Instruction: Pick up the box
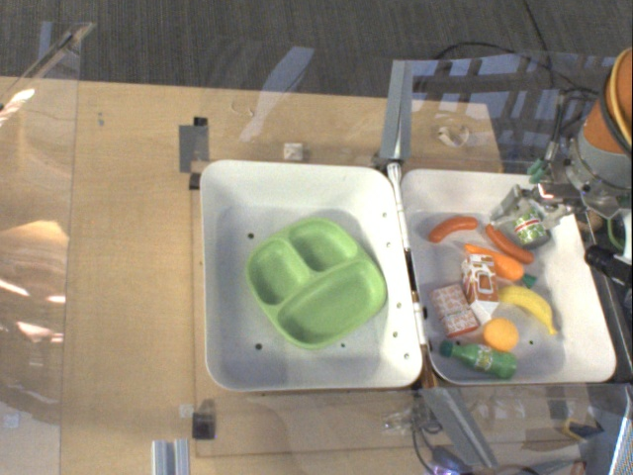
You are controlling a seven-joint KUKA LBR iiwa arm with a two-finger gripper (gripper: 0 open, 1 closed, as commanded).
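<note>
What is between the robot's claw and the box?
The carrot lies between the gripper, up in the right bin's far corner, and the box. The carrot lies against the box's far edge. The gripper sits over a small can. From above, nothing covers the box.

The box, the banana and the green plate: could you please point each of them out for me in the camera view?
box (454, 309): camera view, middle of its red patterned top face.
banana (529, 306): camera view, middle of its yellow curve.
green plate (331, 300): camera view, floor of its largest compartment.
</note>
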